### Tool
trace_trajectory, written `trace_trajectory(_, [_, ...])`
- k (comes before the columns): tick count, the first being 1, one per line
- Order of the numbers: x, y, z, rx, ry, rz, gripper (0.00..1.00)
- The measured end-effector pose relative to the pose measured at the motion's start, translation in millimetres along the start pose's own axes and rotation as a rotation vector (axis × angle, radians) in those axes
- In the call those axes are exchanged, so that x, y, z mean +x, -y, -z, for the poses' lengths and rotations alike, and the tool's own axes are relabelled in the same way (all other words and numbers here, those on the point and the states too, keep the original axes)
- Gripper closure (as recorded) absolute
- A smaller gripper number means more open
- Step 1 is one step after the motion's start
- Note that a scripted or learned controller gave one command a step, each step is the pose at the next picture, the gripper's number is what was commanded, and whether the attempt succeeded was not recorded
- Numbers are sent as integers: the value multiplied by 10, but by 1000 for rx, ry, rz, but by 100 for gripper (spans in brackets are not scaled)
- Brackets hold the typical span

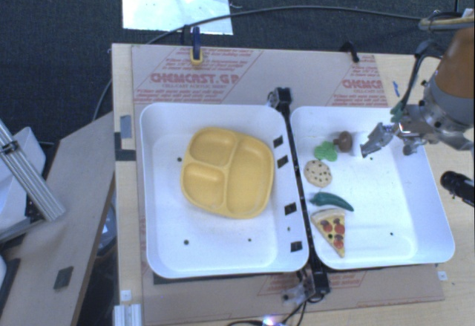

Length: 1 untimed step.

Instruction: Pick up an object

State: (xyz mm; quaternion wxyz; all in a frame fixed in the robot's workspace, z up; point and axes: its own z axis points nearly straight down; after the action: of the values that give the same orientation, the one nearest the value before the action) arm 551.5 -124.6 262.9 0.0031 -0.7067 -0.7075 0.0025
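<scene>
One pizza slice, tip pointing lower-right.

The grey arm carries an orange band above its wrist, ending in grey metal fingers.

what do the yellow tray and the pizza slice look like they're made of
Yellow tray: likely molded plastic, one even color, smooth rounded compartment walls with a soft sheen. Pizza slice: apparently a toy, plastic or rubber, with flat printed-looking toppings; too small to tell which.
</scene>
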Motion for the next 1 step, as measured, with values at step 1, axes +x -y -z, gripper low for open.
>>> trace_trajectory(1, [3, -18, 46, -9, 1, 2, 0])
